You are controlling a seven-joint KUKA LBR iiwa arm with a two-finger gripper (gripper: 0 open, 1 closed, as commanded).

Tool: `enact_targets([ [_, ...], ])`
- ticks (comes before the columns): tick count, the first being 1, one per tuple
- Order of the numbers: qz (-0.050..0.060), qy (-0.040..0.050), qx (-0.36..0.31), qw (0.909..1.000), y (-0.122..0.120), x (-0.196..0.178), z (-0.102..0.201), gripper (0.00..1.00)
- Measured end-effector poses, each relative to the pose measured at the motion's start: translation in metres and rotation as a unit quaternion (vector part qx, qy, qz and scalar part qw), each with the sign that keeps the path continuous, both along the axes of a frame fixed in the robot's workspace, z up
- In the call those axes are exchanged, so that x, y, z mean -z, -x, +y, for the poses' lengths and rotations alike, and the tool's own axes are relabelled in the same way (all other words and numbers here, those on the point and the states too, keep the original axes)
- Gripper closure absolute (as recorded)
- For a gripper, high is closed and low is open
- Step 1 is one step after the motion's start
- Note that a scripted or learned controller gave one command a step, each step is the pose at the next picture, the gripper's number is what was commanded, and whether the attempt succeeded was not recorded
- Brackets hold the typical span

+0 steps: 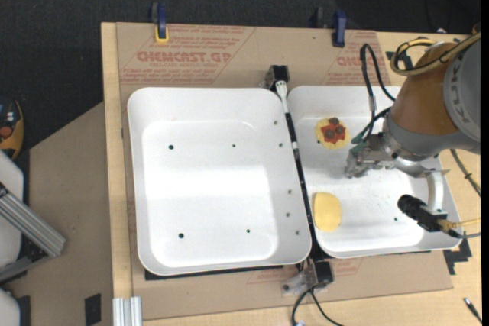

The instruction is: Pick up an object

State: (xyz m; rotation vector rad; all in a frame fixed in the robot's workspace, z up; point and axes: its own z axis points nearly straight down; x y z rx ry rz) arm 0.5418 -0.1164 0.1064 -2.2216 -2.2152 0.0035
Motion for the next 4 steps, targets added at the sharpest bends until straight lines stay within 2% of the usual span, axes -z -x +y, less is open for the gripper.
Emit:
enact_targets([
  [1,-0.008,-0.0006,-0.008,0.9999,-0.041,-0.084,0.113,1.00],
  [2,-0.004,-0.0004,-0.005,1.0000,-0.049,-0.078,0.174,1.00],
  [3,-0.009,0.0020,0.001,1.0000,-0.042,-0.186,0.110,1.00],
  [4,-0.014,0.0002,-0.004,0.9999,-0.082,-0.417,0.164,1.00],
])
